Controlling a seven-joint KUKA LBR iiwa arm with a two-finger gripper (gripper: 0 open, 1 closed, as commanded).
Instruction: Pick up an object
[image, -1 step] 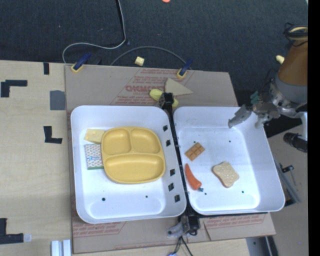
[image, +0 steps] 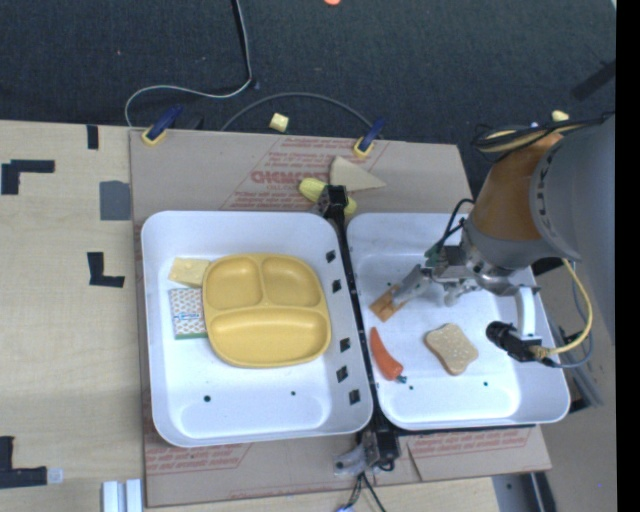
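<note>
While the gripper sits low in the right bin, finger state: can't tell. Carrot and bread slice lie nearby, untouched

Two white bins sit side by side on a cardboard sheet, the left bin touching the right bin. Blue-and-yellow clamps pin the cardboard's far edge to the wooden tabletop.

The arm runs off the right edge, its upper body cut away. The pincer is small and blurred; how its tips stand can't be made out. The yellow divided plate covers part of a pale card and a patterned packet beside it.
</note>
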